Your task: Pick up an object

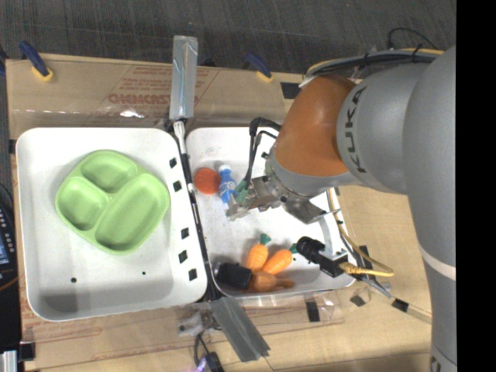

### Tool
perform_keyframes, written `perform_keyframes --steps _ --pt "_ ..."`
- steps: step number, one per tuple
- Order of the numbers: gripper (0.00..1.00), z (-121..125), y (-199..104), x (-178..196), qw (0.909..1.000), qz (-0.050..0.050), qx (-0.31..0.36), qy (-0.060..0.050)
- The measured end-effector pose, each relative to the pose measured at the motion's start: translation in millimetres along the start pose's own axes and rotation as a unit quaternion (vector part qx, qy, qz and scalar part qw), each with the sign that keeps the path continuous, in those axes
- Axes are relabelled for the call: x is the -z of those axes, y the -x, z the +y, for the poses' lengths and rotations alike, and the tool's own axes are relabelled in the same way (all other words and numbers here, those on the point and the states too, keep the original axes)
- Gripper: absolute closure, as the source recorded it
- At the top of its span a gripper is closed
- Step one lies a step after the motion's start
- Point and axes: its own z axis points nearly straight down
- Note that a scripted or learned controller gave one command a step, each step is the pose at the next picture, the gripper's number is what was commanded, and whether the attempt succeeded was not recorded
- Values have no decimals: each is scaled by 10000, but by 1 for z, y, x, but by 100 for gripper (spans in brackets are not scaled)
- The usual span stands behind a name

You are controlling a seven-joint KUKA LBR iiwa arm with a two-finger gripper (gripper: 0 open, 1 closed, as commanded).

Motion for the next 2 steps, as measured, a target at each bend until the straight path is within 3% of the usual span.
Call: perform_keyframes --steps 1,2 --pt "0 0 0 0 10000 -1 -2 3" --pt "0 58 66 -100 9992 -8 -387 12"
